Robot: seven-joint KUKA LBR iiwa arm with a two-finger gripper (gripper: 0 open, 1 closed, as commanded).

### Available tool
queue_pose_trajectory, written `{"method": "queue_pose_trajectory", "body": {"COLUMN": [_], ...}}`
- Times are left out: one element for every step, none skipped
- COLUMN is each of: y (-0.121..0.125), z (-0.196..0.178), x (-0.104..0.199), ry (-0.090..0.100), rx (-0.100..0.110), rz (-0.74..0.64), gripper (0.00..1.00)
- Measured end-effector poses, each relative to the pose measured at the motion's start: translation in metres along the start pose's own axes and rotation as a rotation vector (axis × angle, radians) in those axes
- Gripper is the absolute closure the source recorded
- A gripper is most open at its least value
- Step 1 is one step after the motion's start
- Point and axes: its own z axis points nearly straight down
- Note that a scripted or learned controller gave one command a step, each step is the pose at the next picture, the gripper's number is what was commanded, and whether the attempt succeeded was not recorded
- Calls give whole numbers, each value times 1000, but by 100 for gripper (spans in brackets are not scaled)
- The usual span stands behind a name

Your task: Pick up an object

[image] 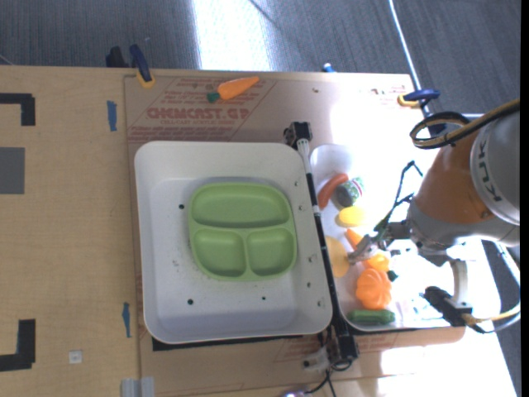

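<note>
Gripper [364, 251] is down in the right bin [331, 157], can't tell its opening. Toys are crammed there, so it could easily nudge the orange piece [374, 286] aside.

Bench [66, 246] bears two bins [157, 222], toy carrot [235, 88].

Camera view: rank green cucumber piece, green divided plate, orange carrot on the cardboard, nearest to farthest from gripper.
From the gripper:
1. Green cucumber piece, right bin, just below it.
2. Green divided plate, left bin, to its left.
3. Orange carrot, on the cardboard beyond the bins, top of view.
</note>
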Motion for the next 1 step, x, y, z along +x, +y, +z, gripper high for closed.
{"method": "queue_pose_trajectory", "body": {"y": [5], "z": [0], "x": [5], "ry": [-4], "rx": [0], "rz": [2], "gripper": [0]}}
